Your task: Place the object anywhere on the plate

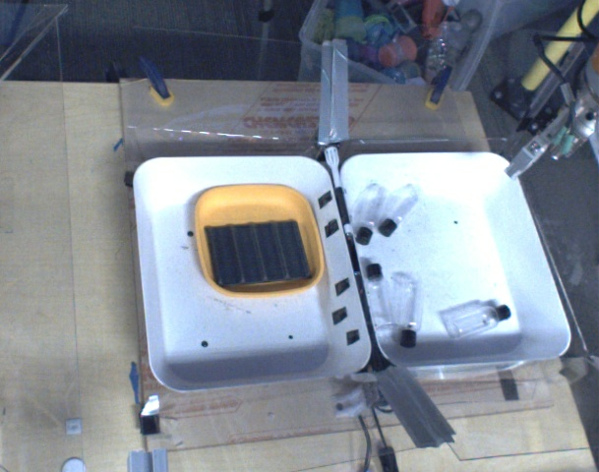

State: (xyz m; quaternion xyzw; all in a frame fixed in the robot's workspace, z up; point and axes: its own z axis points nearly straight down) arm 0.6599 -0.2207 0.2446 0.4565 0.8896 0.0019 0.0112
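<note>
Two shallow white bins sit side by side on a wooden bench, the yellow plate (257, 239) with its dark ribbed insert lying in the left bin (171, 352), bare of any object. Right of the plate, past the divider, several clear vials with black caps (473, 317) lie scattered in the right bin (535, 264), seemingly waiting to be picked. Far up and right of the plate, the gripper (553, 146) hangs outside the bins, its state impossible to tell.
</note>
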